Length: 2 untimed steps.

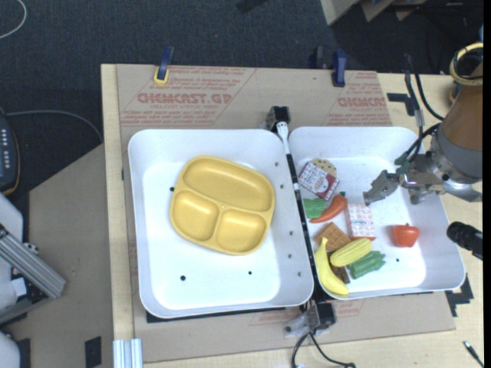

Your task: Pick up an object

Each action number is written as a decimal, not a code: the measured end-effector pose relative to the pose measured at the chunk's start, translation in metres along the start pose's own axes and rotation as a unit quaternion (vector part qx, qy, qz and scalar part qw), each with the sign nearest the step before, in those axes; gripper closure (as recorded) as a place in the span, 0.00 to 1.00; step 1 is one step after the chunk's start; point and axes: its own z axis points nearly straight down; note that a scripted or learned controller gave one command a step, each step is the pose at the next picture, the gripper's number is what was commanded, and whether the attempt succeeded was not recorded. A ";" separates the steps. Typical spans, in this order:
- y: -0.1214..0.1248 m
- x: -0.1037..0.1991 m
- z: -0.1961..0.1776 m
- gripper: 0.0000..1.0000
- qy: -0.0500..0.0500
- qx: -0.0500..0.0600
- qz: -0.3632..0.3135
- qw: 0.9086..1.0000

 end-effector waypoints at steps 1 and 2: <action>-0.008 -0.002 0.046 0.00 0.001 0.003 0.001 1.000; -0.014 -0.002 0.109 0.00 0.001 0.004 0.000 1.000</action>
